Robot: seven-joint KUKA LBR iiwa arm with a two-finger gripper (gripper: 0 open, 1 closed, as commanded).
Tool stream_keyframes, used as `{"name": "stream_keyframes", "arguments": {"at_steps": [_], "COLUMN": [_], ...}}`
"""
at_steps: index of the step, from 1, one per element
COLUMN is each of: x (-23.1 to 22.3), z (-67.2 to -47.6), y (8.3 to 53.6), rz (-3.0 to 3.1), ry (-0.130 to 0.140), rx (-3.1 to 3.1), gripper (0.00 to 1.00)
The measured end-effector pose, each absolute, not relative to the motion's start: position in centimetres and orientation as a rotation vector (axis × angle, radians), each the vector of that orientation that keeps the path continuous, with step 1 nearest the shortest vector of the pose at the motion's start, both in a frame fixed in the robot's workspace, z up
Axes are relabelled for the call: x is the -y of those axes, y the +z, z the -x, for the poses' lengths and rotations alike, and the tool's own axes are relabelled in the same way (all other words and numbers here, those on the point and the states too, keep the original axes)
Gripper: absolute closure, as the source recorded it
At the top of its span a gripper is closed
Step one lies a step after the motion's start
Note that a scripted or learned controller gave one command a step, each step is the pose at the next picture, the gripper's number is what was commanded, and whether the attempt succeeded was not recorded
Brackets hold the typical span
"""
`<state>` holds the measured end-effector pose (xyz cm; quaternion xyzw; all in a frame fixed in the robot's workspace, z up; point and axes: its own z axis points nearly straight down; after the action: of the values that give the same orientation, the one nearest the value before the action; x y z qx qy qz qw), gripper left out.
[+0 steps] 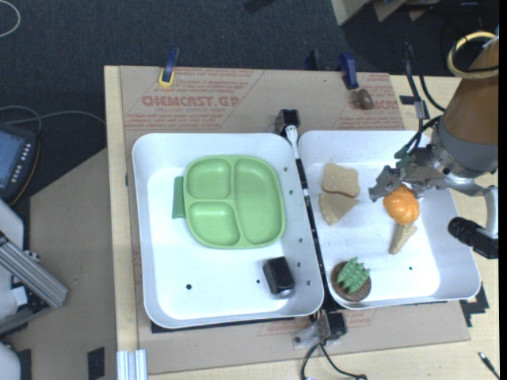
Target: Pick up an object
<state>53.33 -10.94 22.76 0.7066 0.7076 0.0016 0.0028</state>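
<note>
The claw (400,182) hangs low over the right bin (444,287), reaching in from the right, and sits directly above an orange ball (402,205). Its dark fingers crowd the ball's top edge, but whether they are spread or closed around it I cannot tell; the ball seems to rest on the bin floor rather than hang in a grip. This placement looks like a straight-down approach on the roundest, most isolated thing within reach, which I judge to be the target.

Just below the ball lies a tan cone (402,237), tip pointing down-left, touching or nearly touching the ball, so a closing grip could nudge it. To the left, well clear of the claw, two pieces of bread (339,190) lie stacked against each other near the bin's inner wall. In the near corner sits a small potted plant (352,279), upright, apart from the rest.

The left bin (150,212) holds a green divided tray (235,201) near its middle and a small black block (278,275) at the near right corner, both far from the arm. Both bins sit side by side on the bench (119,117), clamped at the far edge.
</note>
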Motion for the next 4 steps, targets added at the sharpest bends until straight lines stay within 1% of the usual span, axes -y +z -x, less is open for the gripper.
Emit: {"name": "stream_keyframes", "arguments": {"at_steps": [1, 2, 3, 4], "x": [6.0, 1.9, -2.7, -7.2], "z": [-55.3, -58.9, -61.7, -64.0], "y": [22.3, 21.5, 20.8, 21.2], "rz": [-2.214, -2.214, -2.214, -2.215], "ry": [0.003, 0.004, 0.005, 0.006], "rx": [-2.226, -2.225, -2.226, -2.225], "gripper": [1.00, 1.00, 1.00, 1.00]}}
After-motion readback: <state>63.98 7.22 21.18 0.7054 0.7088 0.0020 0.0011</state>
